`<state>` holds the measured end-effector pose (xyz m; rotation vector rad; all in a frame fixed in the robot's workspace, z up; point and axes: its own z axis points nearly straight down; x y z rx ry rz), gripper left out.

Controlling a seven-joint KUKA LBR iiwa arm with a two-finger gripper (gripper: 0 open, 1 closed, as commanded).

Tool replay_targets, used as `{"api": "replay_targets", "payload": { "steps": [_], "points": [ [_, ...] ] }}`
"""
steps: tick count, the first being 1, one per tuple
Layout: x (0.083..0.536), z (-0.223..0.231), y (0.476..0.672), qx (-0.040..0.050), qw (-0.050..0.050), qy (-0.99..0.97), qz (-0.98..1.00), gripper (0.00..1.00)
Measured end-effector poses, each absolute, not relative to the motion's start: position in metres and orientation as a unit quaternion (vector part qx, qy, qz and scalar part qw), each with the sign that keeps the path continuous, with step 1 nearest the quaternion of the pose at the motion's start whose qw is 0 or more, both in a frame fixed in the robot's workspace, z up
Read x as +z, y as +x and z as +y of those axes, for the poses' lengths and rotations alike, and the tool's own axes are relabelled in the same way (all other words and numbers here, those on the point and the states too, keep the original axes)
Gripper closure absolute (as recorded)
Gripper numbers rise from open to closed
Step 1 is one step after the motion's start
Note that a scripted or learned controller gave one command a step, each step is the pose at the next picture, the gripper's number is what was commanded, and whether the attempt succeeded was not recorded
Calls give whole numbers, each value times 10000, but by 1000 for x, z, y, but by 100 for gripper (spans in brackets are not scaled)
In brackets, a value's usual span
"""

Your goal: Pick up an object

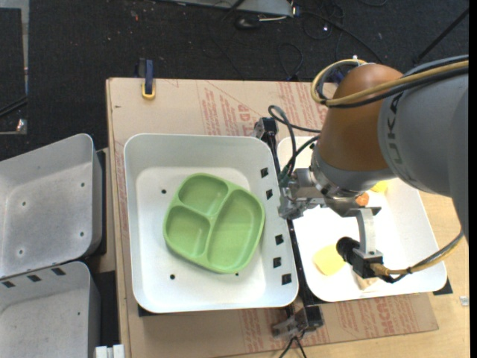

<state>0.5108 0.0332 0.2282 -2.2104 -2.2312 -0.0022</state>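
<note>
Bench [201,95]: right bin [419,226] mostly under arm [417,125]; yellow object [326,261] half-covered; end effector [322,198] state unclear.

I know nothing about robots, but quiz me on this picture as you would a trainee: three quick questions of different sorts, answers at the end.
1. True or false: the green plate lies in the left bin.
2. How many compartments does the plate have? A two, B three, C five.
3. Fill the gap: the arm hangs over the ___ bin.
Key: 1 true; 2 B; 3 right.
</note>
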Motion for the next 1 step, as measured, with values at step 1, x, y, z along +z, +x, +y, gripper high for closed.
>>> {"api": "replay_targets", "payload": {
  "steps": [1],
  "points": [
    [240,90,509,-5,9,-7040,-7102,100]
  ]
}}
